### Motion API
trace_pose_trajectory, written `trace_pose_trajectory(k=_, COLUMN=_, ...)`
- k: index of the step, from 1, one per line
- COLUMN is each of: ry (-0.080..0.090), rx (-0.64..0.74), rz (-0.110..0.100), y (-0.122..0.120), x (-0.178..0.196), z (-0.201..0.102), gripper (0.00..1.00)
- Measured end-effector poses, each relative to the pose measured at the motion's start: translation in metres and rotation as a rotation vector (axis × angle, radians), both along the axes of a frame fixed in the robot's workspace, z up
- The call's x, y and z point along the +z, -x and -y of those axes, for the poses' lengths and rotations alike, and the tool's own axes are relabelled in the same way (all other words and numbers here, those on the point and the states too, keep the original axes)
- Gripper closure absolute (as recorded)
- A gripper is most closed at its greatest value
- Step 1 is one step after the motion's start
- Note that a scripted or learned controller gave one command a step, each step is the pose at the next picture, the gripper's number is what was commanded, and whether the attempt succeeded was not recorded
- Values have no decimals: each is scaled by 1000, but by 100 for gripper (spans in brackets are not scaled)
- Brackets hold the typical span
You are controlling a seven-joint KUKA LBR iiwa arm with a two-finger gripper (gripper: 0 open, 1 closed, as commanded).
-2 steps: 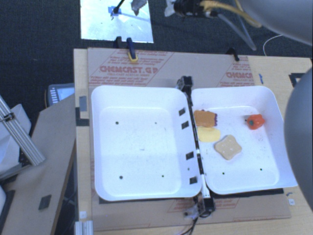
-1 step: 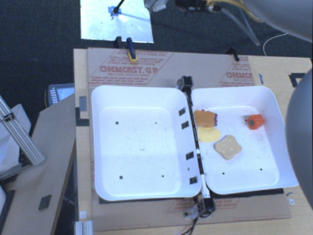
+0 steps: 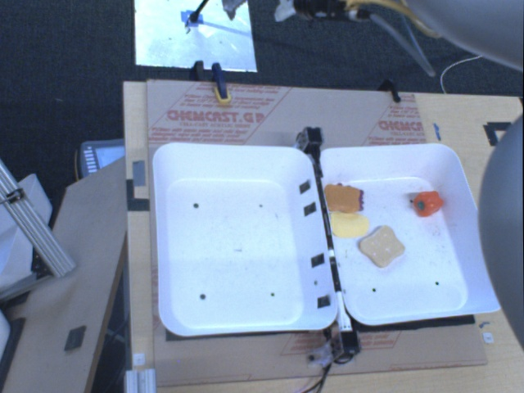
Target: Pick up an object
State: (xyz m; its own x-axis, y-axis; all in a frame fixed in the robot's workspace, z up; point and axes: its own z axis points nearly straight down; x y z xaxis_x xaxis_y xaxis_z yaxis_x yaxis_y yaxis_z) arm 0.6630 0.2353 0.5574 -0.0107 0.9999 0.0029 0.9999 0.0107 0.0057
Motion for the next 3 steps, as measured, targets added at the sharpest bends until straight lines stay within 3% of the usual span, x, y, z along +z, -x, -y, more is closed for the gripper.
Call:
trace_pose_trajectory(k=1, ry=-1, rx=4, rz=2, y=0, x=11, z=-1, gripper=100)
trace_pose_trajectory(k=2, ry=-1, rx=4, rz=2, y=0, x=11, z=-1, gripper=0)
trace_pose_trajectory(k=3, ry=-2, rx=8, rz=4, y=0, x=23, z=-1, gripper=100)
